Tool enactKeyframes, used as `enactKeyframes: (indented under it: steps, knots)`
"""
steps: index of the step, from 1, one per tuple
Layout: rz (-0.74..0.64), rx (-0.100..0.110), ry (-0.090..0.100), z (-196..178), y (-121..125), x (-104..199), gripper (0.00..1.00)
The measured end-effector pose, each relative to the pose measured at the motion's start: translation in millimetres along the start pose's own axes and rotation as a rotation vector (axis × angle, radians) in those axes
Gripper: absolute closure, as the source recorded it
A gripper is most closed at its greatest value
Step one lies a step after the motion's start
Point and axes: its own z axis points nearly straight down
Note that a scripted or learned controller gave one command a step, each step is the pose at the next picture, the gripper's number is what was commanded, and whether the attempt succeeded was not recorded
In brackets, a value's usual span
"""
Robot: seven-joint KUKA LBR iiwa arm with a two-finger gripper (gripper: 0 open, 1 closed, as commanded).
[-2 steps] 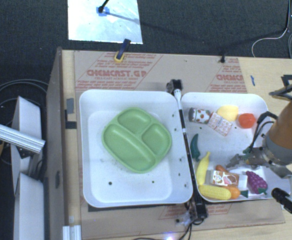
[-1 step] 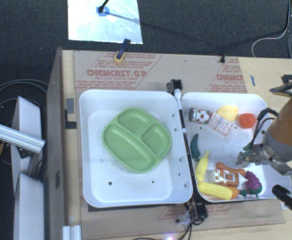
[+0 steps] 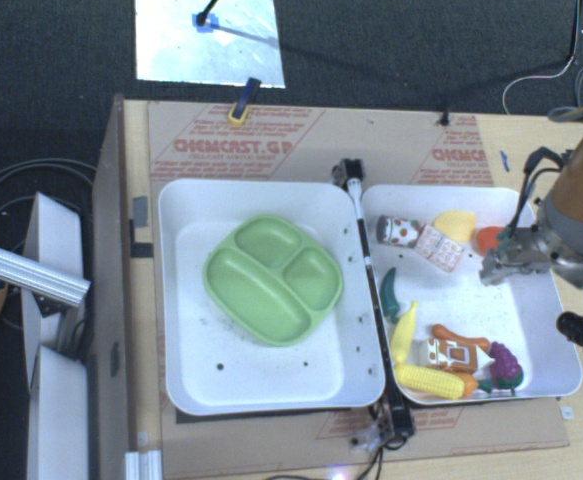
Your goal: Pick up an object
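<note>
Camera view: orange toy touching gripper.

Even overhead light; mild glare on the foil sheet; soft shadows; slightly blurred throughout.

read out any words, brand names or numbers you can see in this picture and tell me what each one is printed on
"CHEMCAST GP", red print on the brown protective sheet under the bins, behind the left bin.
The same red print again behind the right bin, at a slant: partly cut off, likely "CHEMCAST".
Smaller red lines around both logos: too blurred to read.
Small carton and patterned packet in the right bin: markings too small to read.
</note>
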Motion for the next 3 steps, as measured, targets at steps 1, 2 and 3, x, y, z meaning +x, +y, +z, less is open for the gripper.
enactKeyframes:
  steps: [1, 2, 3]
  knots:
    - [-0.004, 0.008, 0.005, -3, 21, 88, 1.00]
    - [0.005, 0.009, 0.002, -3, 20, 82, 0.00]
    - [0.011, 0.015, 0.001, 86, -16, 69, 0.00]
